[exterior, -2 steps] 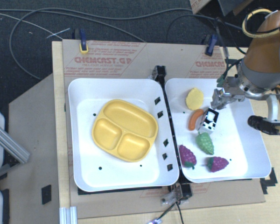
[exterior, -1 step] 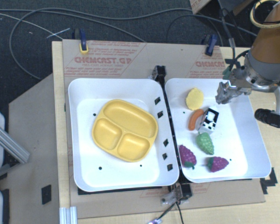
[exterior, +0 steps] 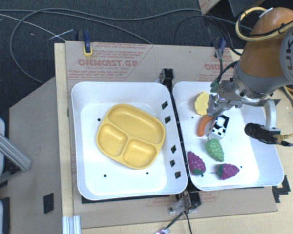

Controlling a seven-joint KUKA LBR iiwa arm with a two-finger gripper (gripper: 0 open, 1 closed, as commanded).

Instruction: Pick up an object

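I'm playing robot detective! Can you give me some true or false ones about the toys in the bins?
1. The yellow tray is in the left bin. True.
2. Two purple grape bunches lie in the right bin. True: one sits near the divider, one further right.
3. The green toy sits on the yellow tray. False: it is in the right bin, between the grapes and the gripper.
4. The gripper is over the left bin. False: it is over the right bin, by the orange toy.

Red lettering "CHEMCAST GP" runs across the bench board (exterior: 112,62).
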